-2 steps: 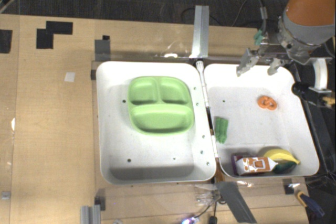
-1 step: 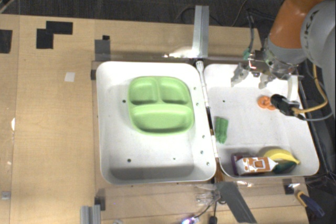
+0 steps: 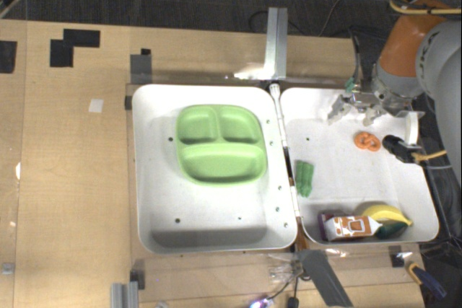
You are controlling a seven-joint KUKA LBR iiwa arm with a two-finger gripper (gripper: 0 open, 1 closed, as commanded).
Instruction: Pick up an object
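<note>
Job so far: nothing is picked up yet, as far as I can see. Every object lies in a bin.
What is left: I think the arm has to go down, close on one thing and lift it.
Gripper [image 3: 355, 109]: it hangs over the back corner of the right bin [image 3: 325, 148]. Its fingers look spread apart, with nothing between them.
Nearest thing: an orange pretzel toy [image 3: 367, 141] lies just in front of the gripper, on the bin floor. It is small, flat and twisty with holes.
Green piece [image 3: 304, 178]: a small, soft-looking green block, lying near the wall between the two bins.
Front corner: a brown and white box [image 3: 349, 227] lies on its side, and a yellow banana [image 3: 385, 213] sits right beside it. The banana is curved and smooth. Something dark green [image 3: 393, 229] is tucked under its tip.
Left bin [image 3: 155, 155]: it holds a green plate [image 3: 219, 143] with three parts. It looks like shiny hard plastic with round corners.
Bins: white, shallow and smooth.
Bench [image 3: 65, 177]: pale, flat wood.
</note>
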